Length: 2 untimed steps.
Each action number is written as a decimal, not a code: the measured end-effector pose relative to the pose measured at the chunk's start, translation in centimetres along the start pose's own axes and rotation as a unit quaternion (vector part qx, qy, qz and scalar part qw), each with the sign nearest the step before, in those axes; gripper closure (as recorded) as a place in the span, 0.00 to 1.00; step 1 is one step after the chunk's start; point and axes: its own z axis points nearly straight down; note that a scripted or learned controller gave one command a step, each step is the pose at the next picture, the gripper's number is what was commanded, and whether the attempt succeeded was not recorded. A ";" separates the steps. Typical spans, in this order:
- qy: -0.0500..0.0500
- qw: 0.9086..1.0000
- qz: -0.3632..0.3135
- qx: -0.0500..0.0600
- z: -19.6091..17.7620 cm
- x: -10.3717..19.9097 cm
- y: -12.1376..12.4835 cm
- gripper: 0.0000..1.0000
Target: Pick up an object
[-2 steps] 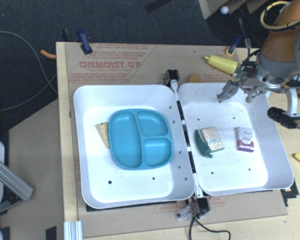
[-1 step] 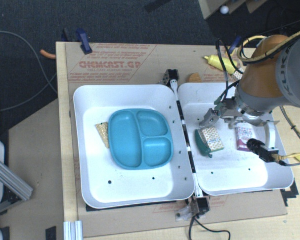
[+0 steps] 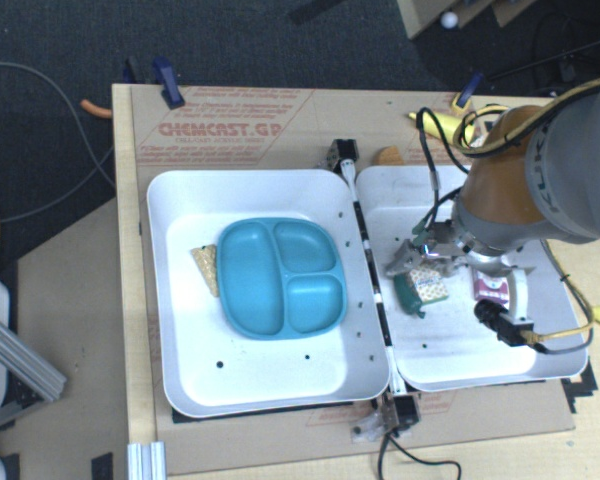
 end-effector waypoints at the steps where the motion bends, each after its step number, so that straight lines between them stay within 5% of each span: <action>1: 0.000 1.000 0.000 -0.002 -1.1 0.0 0.1 1.00; 2: 0.000 1.000 -0.001 -0.002 -11.8 4.3 -1.0 1.00</action>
